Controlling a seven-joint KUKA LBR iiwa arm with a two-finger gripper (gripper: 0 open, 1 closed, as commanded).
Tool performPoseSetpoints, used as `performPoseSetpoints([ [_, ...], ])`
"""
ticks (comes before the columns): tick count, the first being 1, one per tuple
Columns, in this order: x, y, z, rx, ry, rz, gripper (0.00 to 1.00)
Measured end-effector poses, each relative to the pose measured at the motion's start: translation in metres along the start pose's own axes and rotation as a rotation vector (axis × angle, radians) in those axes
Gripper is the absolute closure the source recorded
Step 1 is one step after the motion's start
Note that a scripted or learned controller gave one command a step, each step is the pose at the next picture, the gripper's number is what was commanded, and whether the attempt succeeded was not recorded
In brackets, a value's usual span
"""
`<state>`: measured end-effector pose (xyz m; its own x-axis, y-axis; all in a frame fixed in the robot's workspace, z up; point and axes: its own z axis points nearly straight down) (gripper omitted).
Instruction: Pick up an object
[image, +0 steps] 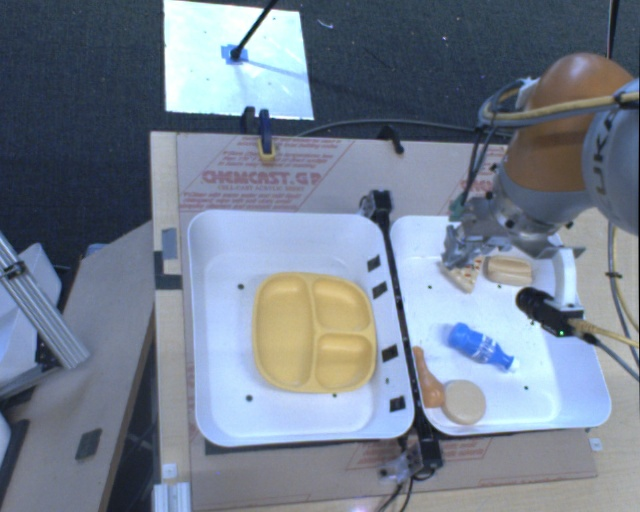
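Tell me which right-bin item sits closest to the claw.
The tan wedge-shaped piece, directly under the claw. The beige block lies beside it; the blue bottle and the wooden spoon lie further toward the front edge.

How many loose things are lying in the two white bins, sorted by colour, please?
Yellow: 1, the divided plate in the left bin.
Blue: 1, the bottle in the right bin.
Tan or beige: 3, the round piece, the bread-like piece, and the wedge under the gripper.
Orange: 1, the slim piece by the divider.
Total: 6
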<state>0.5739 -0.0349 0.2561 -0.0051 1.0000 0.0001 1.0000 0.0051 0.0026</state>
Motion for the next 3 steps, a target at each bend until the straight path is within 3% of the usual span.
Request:
performPoseSetpoints([
  [1,0.050,0.004,0.003,0.000,0.000,-0.001,1.00],
  [3,0.142,0.035,0.010,0.000,0.000,-0.001,1.00],
])
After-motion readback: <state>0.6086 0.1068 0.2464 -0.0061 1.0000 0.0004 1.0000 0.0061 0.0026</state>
